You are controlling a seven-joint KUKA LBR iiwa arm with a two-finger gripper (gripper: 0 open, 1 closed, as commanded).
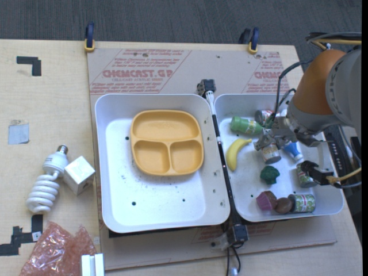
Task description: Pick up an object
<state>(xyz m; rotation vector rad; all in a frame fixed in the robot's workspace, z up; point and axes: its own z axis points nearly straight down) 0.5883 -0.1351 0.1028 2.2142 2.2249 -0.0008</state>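
stage: reaching, nothing lifted yet | gripper point(269, 144): low in right bin point(322, 209) among the clutter, can't tell its state | candidates: banana point(236, 152), green bottle point(246, 125), green lump point(269, 173), small can point(303, 202), all resting on bin floor | left bin point(115, 211): yellow divided tray point(167, 141) | left: grasp and lift.

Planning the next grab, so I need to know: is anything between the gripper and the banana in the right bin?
Nothing visible blocks it. The gripper hangs over the right bin, just right of the banana. A green bottle lies above the banana, beside that path, not across it.
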